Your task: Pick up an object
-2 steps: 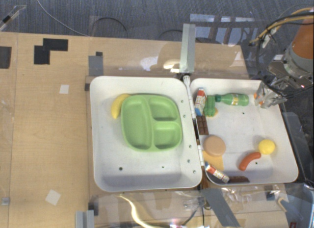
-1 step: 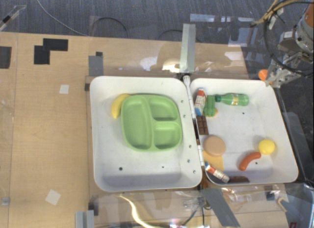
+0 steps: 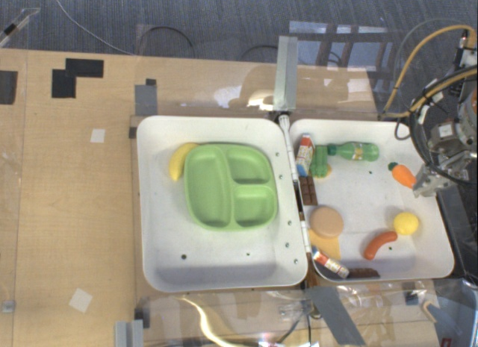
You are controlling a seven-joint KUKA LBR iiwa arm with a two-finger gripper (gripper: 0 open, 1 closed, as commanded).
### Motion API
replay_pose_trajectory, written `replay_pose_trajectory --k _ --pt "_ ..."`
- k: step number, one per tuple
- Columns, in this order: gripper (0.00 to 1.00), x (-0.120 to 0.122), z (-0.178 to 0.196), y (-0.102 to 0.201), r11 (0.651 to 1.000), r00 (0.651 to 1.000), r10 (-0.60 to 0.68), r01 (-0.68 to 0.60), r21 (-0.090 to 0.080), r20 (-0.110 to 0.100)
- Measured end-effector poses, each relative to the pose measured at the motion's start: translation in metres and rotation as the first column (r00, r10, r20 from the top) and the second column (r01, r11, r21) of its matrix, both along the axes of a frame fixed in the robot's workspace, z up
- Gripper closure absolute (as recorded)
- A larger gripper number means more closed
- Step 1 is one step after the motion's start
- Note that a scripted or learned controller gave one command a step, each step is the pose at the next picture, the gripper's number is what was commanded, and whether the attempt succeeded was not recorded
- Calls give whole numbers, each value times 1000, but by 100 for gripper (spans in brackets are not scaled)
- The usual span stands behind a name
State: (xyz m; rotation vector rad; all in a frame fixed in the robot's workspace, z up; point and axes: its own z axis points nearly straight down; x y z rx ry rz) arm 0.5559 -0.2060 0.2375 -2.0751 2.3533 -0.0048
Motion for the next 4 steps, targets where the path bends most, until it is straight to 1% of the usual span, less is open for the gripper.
replay_pose_trajectory --k 1,2,3,4 --pt "100 42 46 91 1000 1000 -5 5 3 8" --pt "100 114 135 -2 1000 1000 18 -18 -3 11" --pt "100 114 118 2 998 998 59 -59 1 5" --pt "100 114 116 2 999 999 37 -37 1 6"
